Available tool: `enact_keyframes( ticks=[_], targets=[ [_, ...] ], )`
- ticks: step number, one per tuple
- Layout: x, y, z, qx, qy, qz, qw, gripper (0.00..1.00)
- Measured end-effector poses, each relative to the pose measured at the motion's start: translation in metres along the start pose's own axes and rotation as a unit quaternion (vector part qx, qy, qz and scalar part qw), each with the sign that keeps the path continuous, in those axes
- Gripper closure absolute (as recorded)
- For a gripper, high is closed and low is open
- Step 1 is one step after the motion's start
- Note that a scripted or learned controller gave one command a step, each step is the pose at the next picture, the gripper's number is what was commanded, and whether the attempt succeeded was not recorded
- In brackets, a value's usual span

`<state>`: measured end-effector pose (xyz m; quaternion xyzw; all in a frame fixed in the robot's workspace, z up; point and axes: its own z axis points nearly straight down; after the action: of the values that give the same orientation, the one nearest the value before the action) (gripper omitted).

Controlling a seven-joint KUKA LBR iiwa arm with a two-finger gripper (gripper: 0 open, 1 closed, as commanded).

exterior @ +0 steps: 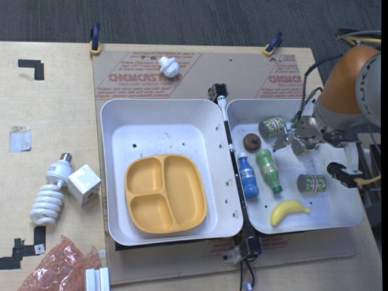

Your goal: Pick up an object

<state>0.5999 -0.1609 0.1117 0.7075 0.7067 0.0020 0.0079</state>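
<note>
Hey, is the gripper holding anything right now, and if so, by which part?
Cannot be told: the gripper hangs over the right bin beside a can.

Bulb [50, 189], cube [84, 183], red bag [59, 264]

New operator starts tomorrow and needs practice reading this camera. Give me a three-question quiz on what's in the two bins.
1. True or false: the yellow tray lies in the left bin.
2. Which lies nearest the right bin's front edge? A) banana B) blue bottle C) brown disc
3. Fill in: the green bottle lies just right of the ____ bottle.

Key: 1 true; 2 A; 3 blue. The hand is over the right bin, near a can.
</note>
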Motion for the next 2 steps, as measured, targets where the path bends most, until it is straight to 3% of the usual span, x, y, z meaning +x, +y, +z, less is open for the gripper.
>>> enact_keyframes(
  ticks=[1,2],
  targets=[
    [0.0589,-0.0476,0.0183,0.007,0.004,0.000,1.0000,0.00],
    [0.0581,-0.0465,0.0084,0.006,0.004,0.001,1.0000,1.00]
  ],
)
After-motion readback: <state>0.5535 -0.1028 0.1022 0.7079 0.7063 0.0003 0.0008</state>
